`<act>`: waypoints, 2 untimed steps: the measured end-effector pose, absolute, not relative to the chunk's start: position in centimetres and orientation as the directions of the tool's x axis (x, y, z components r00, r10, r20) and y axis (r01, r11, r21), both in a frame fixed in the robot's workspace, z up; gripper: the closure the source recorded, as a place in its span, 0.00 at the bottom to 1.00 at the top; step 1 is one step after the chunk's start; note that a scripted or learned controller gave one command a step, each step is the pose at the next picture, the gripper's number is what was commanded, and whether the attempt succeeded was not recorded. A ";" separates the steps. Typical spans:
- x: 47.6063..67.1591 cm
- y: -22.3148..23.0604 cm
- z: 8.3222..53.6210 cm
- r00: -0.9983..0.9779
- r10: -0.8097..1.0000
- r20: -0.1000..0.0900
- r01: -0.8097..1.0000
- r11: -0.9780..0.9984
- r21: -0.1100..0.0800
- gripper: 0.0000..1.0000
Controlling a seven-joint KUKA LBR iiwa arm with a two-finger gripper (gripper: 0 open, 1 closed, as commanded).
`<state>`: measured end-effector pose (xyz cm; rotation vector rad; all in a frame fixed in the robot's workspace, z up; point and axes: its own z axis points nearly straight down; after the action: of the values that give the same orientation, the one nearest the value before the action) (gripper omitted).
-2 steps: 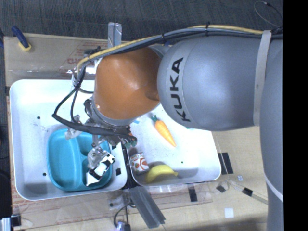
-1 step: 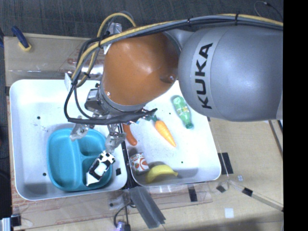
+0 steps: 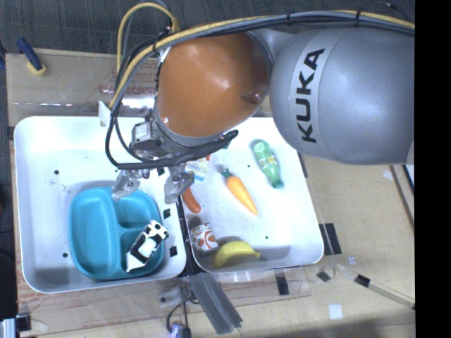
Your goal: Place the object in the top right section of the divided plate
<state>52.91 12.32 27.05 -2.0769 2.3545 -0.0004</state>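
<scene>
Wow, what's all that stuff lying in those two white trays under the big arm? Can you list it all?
bins: two, white, side by side on the bench
plate: one, blue, divided, left bin
cow toy: one, black and white, lower right section of the plate
carrot: one, orange, right bin
bottle: one, green, right bin
banana: one, yellow, right bin's near edge
ball: one, orange and white, beside the banana
arm: one, grey and orange
pincer: one, metal, above the plate's top right section

Dark carpet (image 3: 63,9) lies beyond the tool; a wooden bench (image 3: 366,210) spreads beneath it; black tape marks (image 3: 330,238) sit right.
</scene>
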 end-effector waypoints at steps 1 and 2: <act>50.1 8.7 37.1 0.341 -0.940 0.000 -0.940 -0.341 -0.003 0.00; 47.7 12.2 42.4 0.640 -0.769 0.001 -0.769 -0.640 -0.003 0.00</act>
<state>47.72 12.16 42.37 -2.8427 1.3326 -0.0026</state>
